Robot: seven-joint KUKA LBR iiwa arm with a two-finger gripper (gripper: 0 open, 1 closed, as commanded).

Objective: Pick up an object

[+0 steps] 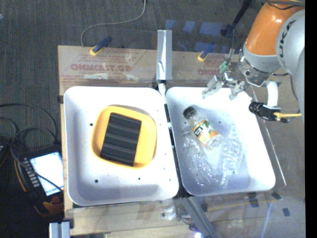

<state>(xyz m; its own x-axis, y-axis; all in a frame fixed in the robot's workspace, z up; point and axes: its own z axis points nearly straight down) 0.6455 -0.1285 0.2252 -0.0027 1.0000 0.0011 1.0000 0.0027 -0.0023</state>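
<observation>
Right bin (257, 148): clear crumpled bottle (203, 130), black cap, orange label.

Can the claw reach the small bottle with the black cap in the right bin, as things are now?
Probably yes. The claw hangs over the far edge of the right bin, and the bottle lies uncovered below it. Crumpled clear plastic lies beside the bottle and may get in the way.

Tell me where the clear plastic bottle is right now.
The clear plastic bottle lies on its side in the right bin, toward its upper left, below and left of the open gripper.
</observation>
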